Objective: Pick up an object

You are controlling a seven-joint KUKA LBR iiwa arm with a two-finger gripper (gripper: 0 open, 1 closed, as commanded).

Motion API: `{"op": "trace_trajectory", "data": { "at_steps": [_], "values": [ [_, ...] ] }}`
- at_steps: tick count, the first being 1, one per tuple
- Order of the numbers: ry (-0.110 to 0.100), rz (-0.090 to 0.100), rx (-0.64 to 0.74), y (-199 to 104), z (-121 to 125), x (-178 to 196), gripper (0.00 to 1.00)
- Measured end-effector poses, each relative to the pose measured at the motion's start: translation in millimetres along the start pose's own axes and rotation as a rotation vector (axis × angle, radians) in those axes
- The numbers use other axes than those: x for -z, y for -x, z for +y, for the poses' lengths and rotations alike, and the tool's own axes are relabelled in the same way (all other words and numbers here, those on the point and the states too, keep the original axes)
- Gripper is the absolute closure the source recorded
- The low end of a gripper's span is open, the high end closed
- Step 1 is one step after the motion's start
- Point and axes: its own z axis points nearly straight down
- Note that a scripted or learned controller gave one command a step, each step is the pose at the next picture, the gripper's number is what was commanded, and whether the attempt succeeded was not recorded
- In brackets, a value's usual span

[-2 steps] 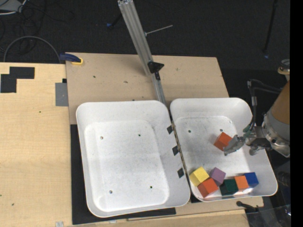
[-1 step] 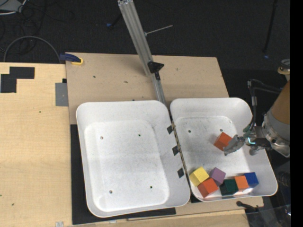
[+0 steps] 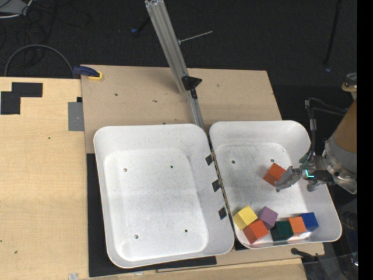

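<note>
— Where is the hand right now?

— Low over the right bin, reaching in from the right side. One grey finger lies just against the orange-red block, which sits tilted on the bin floor near the middle of that bin.

— Is the block clamped?

— I can't tell. The fingers are small and blurred here, so whether they are apart or together is unclear, and the block seems to be beside the finger rather than between two.

— Anything else in that bin?

— A cluster along the near edge: a yellow cube, a red cube touching it, a purple cube, a dark green cube, an orange cube and a blue cube.

— And the other side?

— The left bin sits just beside the right one on the tabletop, with a metal rail slanting up behind them.
</note>
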Motion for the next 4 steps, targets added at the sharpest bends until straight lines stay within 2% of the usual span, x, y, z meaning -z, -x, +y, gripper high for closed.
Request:
{"op": "trace_trajectory", "data": {
  "at_steps": [2,3,4],
  "values": [
    [0.0,0.0,-0.003,0,0,0,0.0],
    [0.001,0.0,-0.004,1,0,10,1.0],
    [0.007,-0.002,0.015,-37,0,178,1.0]
  ]
}}
